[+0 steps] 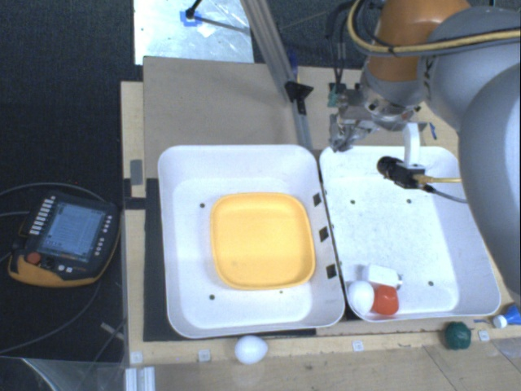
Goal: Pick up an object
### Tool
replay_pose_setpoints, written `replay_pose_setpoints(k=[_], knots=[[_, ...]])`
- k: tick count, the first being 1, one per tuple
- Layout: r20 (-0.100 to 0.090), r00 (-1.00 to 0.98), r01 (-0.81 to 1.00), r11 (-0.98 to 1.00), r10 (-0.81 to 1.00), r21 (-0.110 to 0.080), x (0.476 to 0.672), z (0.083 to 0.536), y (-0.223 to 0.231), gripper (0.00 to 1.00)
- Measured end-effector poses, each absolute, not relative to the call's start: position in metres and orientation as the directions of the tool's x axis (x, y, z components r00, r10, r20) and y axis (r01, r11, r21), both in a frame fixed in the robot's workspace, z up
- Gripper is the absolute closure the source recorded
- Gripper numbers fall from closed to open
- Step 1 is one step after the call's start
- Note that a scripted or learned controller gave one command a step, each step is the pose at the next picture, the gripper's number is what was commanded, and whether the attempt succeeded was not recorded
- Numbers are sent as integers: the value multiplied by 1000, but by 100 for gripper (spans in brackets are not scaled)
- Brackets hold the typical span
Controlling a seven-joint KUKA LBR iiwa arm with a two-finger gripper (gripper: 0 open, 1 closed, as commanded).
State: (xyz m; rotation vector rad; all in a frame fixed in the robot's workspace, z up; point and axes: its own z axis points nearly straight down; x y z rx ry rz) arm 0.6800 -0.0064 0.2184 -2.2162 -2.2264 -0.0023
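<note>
The grey arm comes in from the right, its orange band high near the top edge, and its end effector hangs over the far left corner of the right bin, just by the rim where the two bins meet; whether it is spread or pressed together cannot be told from this slant, and nothing shows between its tips. A small black fitting with a yellow cable sits just beside it over the far part of that bin. The things to be picked lie at the near left corner of the right bin, well apart from the end effector: a white egg-shaped object, an orange-red object touching it on its right, and a small white block just behind them. The left bin holds a square yellow plate lying flat in its middle. Outside the bins, on the surface, a second white egg-shaped object rests just before the near rim of the left bin, and a dark green ball lies near the right bin's near right corner. To the far left, off the surface, a handheld control pendant with a lit screen lies on the dark floor.
</note>
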Motion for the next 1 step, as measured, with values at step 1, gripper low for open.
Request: replay_pose_setpoints(k=[1], knots=[[2, -5, 1000, 5, 1000, 1, 673, 216, 49, 100]])
